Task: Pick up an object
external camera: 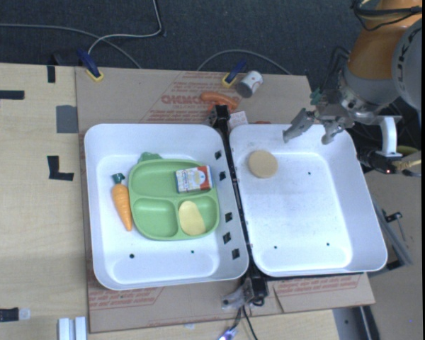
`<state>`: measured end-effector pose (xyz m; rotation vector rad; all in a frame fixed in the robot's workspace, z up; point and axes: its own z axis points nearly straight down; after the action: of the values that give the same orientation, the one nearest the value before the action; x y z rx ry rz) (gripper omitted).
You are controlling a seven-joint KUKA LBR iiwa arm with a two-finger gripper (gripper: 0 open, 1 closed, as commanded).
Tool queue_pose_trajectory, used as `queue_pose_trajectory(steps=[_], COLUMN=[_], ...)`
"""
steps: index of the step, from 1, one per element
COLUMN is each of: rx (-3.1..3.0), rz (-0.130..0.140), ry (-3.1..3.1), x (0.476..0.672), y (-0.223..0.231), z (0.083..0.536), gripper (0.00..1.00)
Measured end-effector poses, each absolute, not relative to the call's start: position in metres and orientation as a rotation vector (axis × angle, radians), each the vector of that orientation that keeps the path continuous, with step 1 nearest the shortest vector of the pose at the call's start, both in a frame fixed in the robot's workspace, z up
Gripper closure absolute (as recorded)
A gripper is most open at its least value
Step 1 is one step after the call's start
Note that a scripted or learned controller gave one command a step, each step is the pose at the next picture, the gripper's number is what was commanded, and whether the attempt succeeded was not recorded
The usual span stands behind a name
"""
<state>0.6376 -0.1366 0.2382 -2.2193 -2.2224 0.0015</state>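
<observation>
While the two-finger gripper (pixel 313 130) hangs spread and empty over the far rim of the right white bin (pixel 354 261), the round tan disc (pixel 263 164) lies at that bin's far left, apart from the fingers.

Even overhead light is falling across the bench, brightest on the white bins (pixel 297 264), which are nearing overexposure. Shadows are lying soft and short. Detail is reading slightly soft; the dark background is showing grain.
</observation>
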Motion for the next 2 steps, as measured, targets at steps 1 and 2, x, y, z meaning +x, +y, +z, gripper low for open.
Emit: queue_pose_trajectory(steps=[1,2], rx=[-2.221,-2.221], rz=[-0.003,-0.001], ry=[-2.225,-2.225], x=[0.6693,0.669], y=[-0.1039,-0.1112], z=[0.0859,0.0858], gripper=[0.0,0.0])
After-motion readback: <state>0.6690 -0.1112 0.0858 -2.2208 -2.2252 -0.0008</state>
